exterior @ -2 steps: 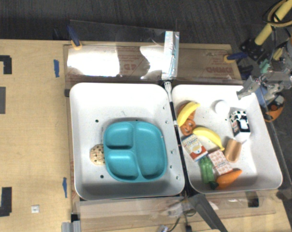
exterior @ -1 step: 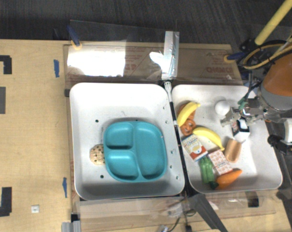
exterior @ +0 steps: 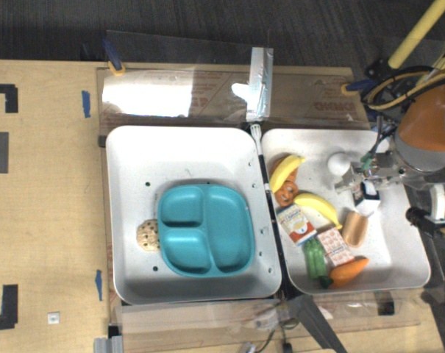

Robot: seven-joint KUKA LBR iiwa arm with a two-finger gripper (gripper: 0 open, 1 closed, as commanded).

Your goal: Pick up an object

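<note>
**Right bin: gripper low among the toys, no object seen held**

Step in hand: the approach. The gripper [exterior: 363,175] is seen at the far right of the right bin [exterior: 410,274], reached in from the grey arm [exterior: 421,142]. Whether the jaws are spread or pressed together cannot be told; the head is small and cluttered in the camera view. Nothing is seen between them, so the pick is judged not yet made.

Nearest candidates, placed from the jaws:
- White rounded piece [exterior: 338,162], one, just left of the jaws.
- Tan cylinder with a pale cap [exterior: 356,226], one, just below the jaws.
- Bananas, two: one [exterior: 285,171] well to the left, one [exterior: 318,208] below and left.
- Small printed cartons, two: [exterior: 298,225] and [exterior: 335,246], below and left.
- Green piece [exterior: 317,259], one; orange carrot [exterior: 349,270], one; both farthest below.
- Brown toy head [exterior: 285,192], one, left.

Left bin [exterior: 126,197], far from the jaws: teal divided tray [exterior: 205,229], one; cookie [exterior: 148,234], one.

Next move, as judged: one piece is to be chosen, the jaws centred over it and lowered.
</note>
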